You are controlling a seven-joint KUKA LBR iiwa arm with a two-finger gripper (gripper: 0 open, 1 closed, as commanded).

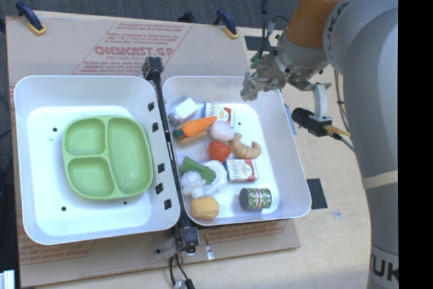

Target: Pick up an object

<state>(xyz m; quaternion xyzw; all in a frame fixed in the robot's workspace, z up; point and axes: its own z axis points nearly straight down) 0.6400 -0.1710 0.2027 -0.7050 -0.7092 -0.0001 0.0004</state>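
Cardboard [135, 47] printed with red lettering covers the bench under both bins, held by blue clamps [30, 17] at its far edge, with dark ribbed flooring beyond. The grey arm [365, 78] with its orange band comes in from the right, and the gripper [252, 88] hangs over the far right rim of the right bin [284, 145]; whether it is parted or closed cannot be told, and nothing is seen in its grasp. The left bin [34, 166], well to the gripper's left, holds a green divided plate [108, 157]. Below and left of the gripper, inside the right bin, lie a carrot [198, 126], a tomato [219, 151], a croissant [245, 147], a small red-and-white carton [241, 170], a green-labelled can [256, 198], green beans [197, 168] and a yellow lemon-like piece [205, 207].
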